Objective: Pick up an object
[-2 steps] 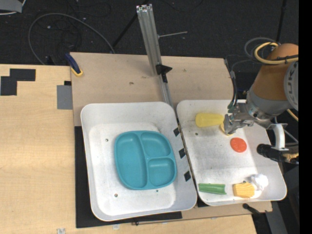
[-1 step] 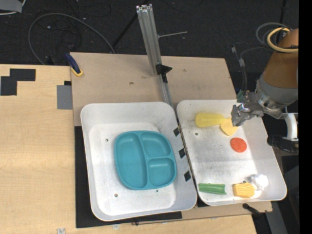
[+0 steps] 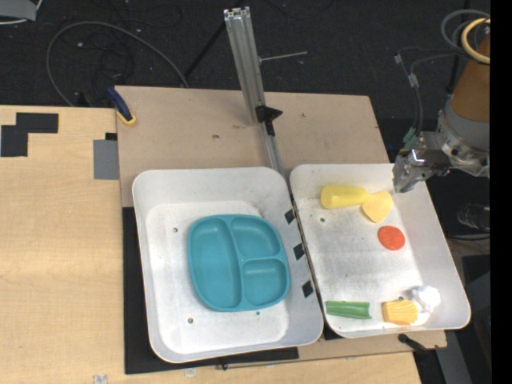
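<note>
Just beside the jaws (image 3: 406, 174), toward the bin's middle, lie a yellow wedge (image 3: 378, 207) and a yellow block (image 3: 344, 196), with an orange disc (image 3: 391, 238) a little further off. Whether the jaws are parted cannot be told, and nothing visibly sits between them. Judging by this, the pick has not yet begun; descent, closing and lifting all remain.

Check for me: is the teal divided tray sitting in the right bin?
No, the teal divided tray lies in the left bin; the right bin holds small food-shaped items.

Matt, seemingly plastic teal tray (image 3: 238, 261); scuffed white bins (image 3: 160, 206)
</note>
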You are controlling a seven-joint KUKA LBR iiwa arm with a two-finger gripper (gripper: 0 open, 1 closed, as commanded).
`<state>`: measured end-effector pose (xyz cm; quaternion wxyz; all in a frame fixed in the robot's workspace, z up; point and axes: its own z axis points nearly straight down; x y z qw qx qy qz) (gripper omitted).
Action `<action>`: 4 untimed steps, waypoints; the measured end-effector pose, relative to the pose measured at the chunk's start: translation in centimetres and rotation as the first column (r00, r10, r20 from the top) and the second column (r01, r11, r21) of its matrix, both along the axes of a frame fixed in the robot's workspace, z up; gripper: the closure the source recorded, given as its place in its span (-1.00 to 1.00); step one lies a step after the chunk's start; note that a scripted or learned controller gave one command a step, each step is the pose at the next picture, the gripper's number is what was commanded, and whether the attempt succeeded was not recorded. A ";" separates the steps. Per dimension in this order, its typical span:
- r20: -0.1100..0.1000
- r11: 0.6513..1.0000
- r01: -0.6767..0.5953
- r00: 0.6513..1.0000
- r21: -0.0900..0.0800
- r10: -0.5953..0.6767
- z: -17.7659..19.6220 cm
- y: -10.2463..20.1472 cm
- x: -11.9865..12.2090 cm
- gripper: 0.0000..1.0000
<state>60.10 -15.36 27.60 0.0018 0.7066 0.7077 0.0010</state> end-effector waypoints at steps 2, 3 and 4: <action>-0.008 1.000 -0.003 1.000 0.003 0.003 -0.1 9.9 -2.5 1.00; -0.010 1.000 -0.004 1.000 0.003 0.004 -1.7 15.5 -4.0 1.00; -0.011 1.000 -0.004 1.000 0.003 0.004 -3.4 21.1 -4.2 1.00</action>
